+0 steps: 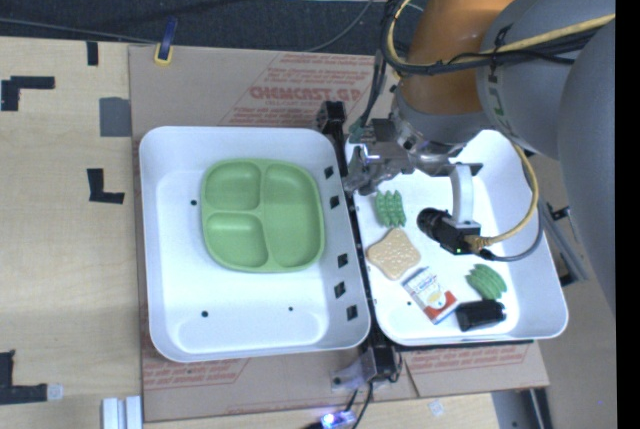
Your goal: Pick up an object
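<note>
A pale green plate [263,215] sits in a white bin [165,257]; right of it lie a tan cracker [393,254] and dark green pods [390,209].

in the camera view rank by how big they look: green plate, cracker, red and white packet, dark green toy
1. green plate, by far the largest
2. cracker
3. red and white packet and dark green toy look about alike, too close to rank

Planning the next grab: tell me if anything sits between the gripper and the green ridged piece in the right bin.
Nothing visible does. The gripper hangs just above the green ridged piece near the right bin's left wall; the cracker lies beyond it.
</note>
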You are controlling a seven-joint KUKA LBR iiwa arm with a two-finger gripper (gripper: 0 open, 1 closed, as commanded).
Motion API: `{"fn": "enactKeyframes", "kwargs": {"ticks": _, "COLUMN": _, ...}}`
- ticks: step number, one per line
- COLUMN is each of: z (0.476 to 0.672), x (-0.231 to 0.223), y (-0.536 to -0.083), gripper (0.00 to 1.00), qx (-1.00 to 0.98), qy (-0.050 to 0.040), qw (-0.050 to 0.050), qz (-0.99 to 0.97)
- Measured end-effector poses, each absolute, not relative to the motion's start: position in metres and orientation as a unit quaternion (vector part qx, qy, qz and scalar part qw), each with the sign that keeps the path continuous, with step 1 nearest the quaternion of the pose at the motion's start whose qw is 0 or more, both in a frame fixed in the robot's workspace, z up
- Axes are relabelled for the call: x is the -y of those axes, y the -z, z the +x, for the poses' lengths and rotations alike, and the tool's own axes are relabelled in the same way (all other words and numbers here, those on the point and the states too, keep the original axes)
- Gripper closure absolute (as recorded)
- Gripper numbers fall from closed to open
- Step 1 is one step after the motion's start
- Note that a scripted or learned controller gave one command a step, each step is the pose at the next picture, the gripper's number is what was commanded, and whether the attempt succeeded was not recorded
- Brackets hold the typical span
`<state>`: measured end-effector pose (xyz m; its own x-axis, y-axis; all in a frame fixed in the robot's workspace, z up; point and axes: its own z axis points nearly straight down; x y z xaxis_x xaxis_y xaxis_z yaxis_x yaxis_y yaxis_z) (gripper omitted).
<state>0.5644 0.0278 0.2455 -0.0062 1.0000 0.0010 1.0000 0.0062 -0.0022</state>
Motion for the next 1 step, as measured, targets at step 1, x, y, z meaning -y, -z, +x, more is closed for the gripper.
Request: {"fn": "enactKeyframes", "kwargs": {"ticks": 1, "z": 0.5544, "x": -0.0878, "y": -0.2331, "gripper": 1.0, "qx": 0.709, "qy": -0.0011, "qw": 0.001, "qz": -0.705}}
